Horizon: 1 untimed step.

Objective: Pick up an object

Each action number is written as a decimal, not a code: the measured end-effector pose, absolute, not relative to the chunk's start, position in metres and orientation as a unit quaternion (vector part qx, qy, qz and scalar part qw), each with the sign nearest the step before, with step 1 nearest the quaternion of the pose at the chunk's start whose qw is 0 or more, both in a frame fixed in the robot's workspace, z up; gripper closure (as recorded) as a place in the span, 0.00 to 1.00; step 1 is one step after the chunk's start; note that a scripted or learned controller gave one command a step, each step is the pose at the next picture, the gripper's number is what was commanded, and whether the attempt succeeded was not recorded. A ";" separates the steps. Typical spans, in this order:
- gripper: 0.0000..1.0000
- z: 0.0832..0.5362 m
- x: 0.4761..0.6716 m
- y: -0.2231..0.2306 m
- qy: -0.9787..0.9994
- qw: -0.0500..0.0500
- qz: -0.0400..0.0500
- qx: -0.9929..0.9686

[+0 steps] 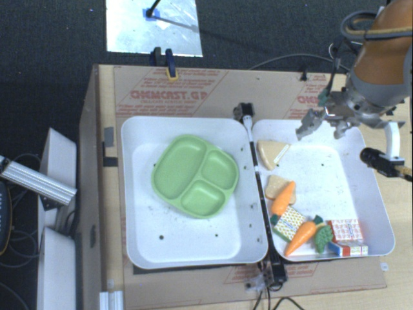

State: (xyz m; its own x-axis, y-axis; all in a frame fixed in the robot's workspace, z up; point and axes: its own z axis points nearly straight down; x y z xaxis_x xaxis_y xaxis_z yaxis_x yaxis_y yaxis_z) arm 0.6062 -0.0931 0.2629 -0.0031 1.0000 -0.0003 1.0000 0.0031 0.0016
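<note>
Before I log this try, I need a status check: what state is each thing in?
gripper: open, holding nothing, above the right bin's far edge
green plate: upright, empty, in left bin
carrot: lying flat, right bin
red box: lying flat, right bin's near corner

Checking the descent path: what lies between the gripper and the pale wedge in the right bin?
In the camera view, just bare white floor of the right bin separates the gripper from the pale wedge; the toys lie nearer the front.
</note>
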 end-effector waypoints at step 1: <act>0.00 0.135 0.572 -0.087 0.708 -0.001 -0.001 0.707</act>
